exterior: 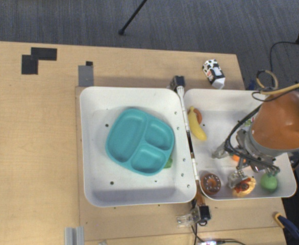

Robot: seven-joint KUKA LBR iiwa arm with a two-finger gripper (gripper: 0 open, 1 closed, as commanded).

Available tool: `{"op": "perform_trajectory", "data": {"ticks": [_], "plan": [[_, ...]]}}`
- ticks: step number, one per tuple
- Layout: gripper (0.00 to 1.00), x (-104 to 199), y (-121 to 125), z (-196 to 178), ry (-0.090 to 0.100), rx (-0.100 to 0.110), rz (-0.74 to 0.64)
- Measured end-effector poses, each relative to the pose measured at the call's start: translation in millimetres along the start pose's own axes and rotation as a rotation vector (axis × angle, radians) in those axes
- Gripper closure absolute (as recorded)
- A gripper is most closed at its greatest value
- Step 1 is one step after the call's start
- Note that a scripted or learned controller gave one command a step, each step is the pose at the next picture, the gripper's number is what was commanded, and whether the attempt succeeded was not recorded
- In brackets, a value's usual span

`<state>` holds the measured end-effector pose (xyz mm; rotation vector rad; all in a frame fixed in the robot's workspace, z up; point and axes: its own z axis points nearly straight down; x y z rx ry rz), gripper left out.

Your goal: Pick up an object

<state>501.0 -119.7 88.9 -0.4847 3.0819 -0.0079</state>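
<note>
The right bin (218, 142) holds a yellow banana (196, 125) by its left wall. Along its front edge lie a chocolate doughnut (210, 182), an orange-topped pastry (244, 187) and a green apple (269, 182). My gripper (245, 170) hangs low in the bin's front right part, directly above the pastry and close to it. A small orange piece (235, 158) shows just behind the gripper. The arm's orange band (283, 121) hides the bin's right side.
In the left bin (96, 152) a teal divided plate (141, 141) lies tilted, with a green scrap (168, 162) poking out from under its right edge. A small black-and-white carton (213, 73) stands on the bench behind the right bin. Cables (264, 80) loop at the right.
</note>
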Motion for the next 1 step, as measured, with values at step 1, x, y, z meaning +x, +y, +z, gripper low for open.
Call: {"op": "perform_trajectory", "data": {"ticks": [1], "plan": [[0.0, -1.6, -15.6, 0.9, 0.005, -0.005, -0.334]]}}
